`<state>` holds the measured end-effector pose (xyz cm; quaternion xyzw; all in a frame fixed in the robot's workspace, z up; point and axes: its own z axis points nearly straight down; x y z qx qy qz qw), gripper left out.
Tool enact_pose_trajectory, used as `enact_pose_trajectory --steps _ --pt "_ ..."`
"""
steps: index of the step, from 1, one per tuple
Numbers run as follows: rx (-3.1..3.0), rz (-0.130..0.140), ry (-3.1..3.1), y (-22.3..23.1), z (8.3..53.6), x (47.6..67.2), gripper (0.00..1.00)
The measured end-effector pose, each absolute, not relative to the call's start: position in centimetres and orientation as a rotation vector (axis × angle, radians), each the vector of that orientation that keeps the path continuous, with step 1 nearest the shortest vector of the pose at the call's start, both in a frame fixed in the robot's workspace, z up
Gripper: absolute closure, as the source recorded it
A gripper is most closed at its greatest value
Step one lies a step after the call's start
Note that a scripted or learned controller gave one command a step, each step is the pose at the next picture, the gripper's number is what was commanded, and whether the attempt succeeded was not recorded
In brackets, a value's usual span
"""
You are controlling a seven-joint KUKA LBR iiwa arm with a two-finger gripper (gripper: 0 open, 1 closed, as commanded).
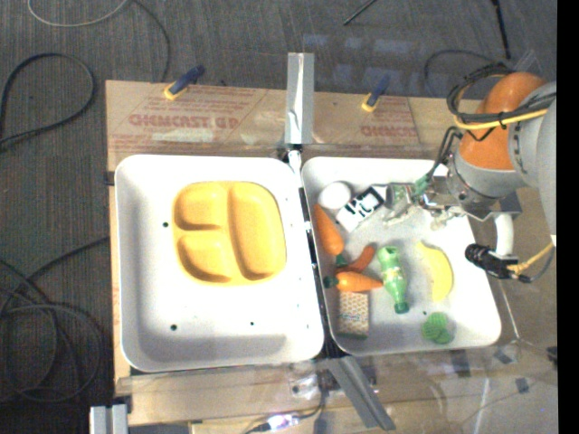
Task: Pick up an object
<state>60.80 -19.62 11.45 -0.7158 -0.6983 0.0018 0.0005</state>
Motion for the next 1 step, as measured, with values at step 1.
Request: enact_pose_trajectory --steps 1 --pt "-2.584 -0.011 -1.805 -17.34 8.98 56.92 0.00"
